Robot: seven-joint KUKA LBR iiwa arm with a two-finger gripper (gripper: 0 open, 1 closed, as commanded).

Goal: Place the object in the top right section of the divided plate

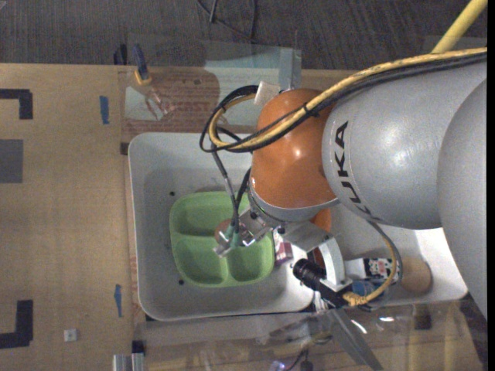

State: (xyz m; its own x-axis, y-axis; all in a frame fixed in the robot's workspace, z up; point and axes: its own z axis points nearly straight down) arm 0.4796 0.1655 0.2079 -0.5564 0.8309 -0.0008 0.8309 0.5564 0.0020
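The green divided plate [199, 242] lies in the left white bin [147, 207], with three sections visible. My gripper [232, 238] hangs over the plate's right side, above the ridge where the sections meet. A small pale greenish bit shows at its tip, but I cannot make out what it is. The orange band and grey wrist hide the plate's right edge.
The right bin [433, 257] is mostly hidden by the arm. It holds a tan wooden piece [415, 275], a small white item with a black figure [377, 267] and an orange object [322, 219]. Cables [224, 141] loop above the plate.
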